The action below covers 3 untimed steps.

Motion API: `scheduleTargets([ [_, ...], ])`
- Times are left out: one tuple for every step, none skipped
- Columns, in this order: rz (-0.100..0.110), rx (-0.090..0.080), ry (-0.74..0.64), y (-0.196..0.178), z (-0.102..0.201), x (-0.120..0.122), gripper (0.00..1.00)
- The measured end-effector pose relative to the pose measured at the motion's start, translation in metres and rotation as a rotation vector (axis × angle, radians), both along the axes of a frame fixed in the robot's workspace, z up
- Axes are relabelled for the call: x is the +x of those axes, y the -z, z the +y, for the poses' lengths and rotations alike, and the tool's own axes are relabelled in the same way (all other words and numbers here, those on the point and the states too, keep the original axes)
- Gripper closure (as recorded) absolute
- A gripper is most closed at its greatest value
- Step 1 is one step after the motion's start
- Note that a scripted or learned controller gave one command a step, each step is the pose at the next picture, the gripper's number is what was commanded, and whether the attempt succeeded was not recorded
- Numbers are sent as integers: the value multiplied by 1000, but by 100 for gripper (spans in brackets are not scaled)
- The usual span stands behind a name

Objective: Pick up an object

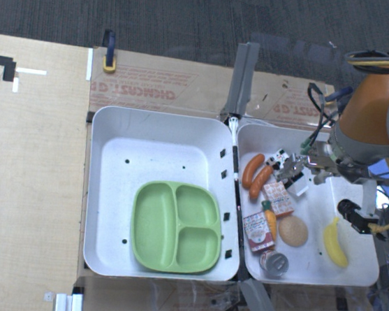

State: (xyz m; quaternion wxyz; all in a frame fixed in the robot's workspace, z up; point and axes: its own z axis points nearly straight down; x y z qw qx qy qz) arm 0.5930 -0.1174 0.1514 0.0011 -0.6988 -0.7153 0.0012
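The right bin (pixel 359 277) holds several items. Two orange-red sausages (pixel 255 174) lie at its left side, with a red and white packet (pixel 278 198) beside them. Below come a small carrot (pixel 271 222), a second packet (pixel 257 234), a round tan bun (pixel 293 232), a grey can (pixel 276 263) and a yellow banana (pixel 336 243). A small black and white piece (pixel 279 157) lies near the far wall. My gripper (pixel 295 169) hangs low over the bin's upper middle, just right of the sausages and above the first packet. Nothing shows clearly between its tips.
The left bin (pixel 107 176) carries a green divided plate (pixel 176 226). A grey divider post (pixel 242 80) stands behind the seam between the bins. The arm's orange band (pixel 369 109) and cables (pixel 369 222) overhang the right bin's far right side.
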Motion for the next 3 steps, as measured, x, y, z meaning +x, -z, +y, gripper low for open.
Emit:
scheduleTargets([
  [-4, -1, 68, 60, -10, 43, 0],
  [-5, -1, 70, 49, -10, 44, 100],
  [-2, -2, 365, -40, 48, 58, 100],
])
